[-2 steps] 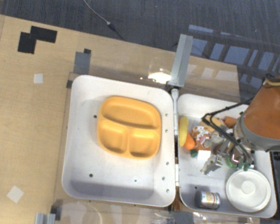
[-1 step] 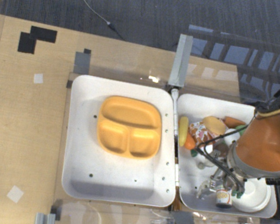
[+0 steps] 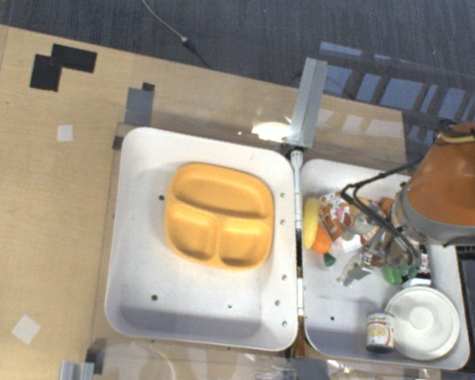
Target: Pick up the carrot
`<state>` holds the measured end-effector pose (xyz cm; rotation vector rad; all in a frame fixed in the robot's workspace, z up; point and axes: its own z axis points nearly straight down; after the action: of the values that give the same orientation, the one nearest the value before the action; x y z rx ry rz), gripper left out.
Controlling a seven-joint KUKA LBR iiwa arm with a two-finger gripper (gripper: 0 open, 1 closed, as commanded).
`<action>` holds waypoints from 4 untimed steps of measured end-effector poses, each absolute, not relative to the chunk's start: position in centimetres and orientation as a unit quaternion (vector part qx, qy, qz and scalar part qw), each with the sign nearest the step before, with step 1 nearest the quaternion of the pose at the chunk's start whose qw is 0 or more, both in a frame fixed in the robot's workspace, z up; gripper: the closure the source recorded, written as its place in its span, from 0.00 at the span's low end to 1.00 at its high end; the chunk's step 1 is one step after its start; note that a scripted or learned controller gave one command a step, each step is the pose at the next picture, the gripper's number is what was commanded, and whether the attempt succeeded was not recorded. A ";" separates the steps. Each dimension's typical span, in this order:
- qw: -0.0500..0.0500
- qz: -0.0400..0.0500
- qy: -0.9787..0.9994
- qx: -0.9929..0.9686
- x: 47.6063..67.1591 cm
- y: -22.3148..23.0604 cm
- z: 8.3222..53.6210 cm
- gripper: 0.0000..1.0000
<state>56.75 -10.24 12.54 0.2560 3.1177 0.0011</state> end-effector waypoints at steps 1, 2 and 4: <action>0.013 -0.001 0.995 0.103 62.2 -8.5 9.5 0.00; 0.009 -0.001 0.996 0.086 57.3 -12.4 17.3 0.00; 0.022 -0.002 0.996 0.090 58.7 -10.8 10.5 0.00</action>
<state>58.74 -10.80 10.51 0.2802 3.0845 -0.0074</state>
